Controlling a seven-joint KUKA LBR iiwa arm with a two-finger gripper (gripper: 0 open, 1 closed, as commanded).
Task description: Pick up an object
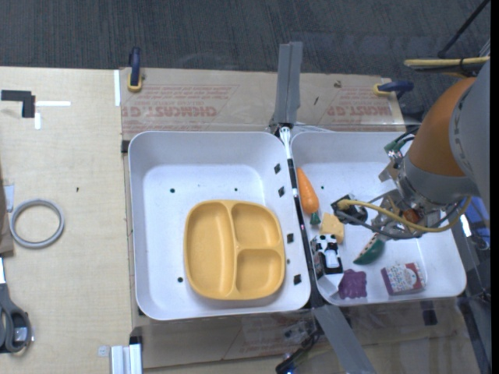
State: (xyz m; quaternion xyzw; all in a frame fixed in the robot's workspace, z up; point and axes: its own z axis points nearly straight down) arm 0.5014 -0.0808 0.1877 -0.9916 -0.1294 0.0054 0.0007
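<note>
– So, where is the hand (380, 230)?
– It hangs low in the bin (351, 158) that has the toy food. I cannot tell if it is wide or narrow.
– What can it pick up?
– The watermelon slice (371, 249) lies just beside the hand and is the closest thing. A red packet (402, 277) is near the hand too. The cheese block (333, 227) and the carrot (308, 192) lie farther from the hand, toward the other bin.
– How can it do this well?
– I think it should come straight down over the slice and squeeze gently. The slice looks thin and curved, so it could slip. It should keep off the packet.
– Are there any words to read?
– The packet has a label, but it is too small to read. The cardboard (195, 100) past the bins, well apart from the hand, has red letters. They look upside down, and I cannot make them out.
</note>
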